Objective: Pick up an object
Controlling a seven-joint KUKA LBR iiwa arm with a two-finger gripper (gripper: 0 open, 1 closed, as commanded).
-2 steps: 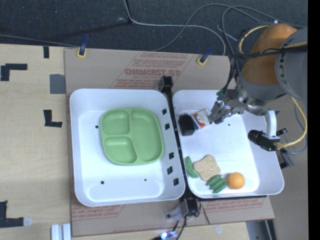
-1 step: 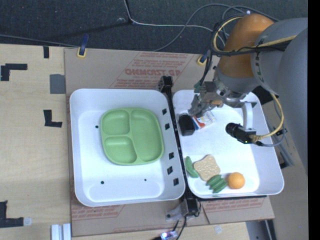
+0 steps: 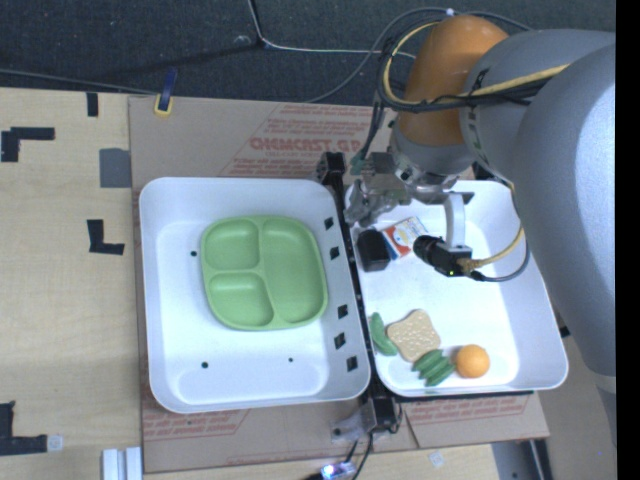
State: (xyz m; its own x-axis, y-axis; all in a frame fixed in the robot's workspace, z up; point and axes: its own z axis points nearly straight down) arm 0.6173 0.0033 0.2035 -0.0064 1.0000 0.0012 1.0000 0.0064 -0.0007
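Now the gripper (image 3: 372,236) is low over the upper left part of the right bin (image 3: 520,298), near the wall between the two bins. I cannot tell its state. Just beside it lies a small white and red packet (image 3: 402,236). Near the front of this bin lie a slice of toast (image 3: 413,334), an orange (image 3: 472,361) and green pods (image 3: 433,367). The left bin (image 3: 165,298) holds a green divided plate (image 3: 264,271).

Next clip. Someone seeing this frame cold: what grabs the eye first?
First the big grey arm with its orange band, reaching in from the right over the back of the right bin. Next the green divided plate, alone in the middle of the left bin. Then the small food cluster at the right bin's front: orange, toast slice, green pods.
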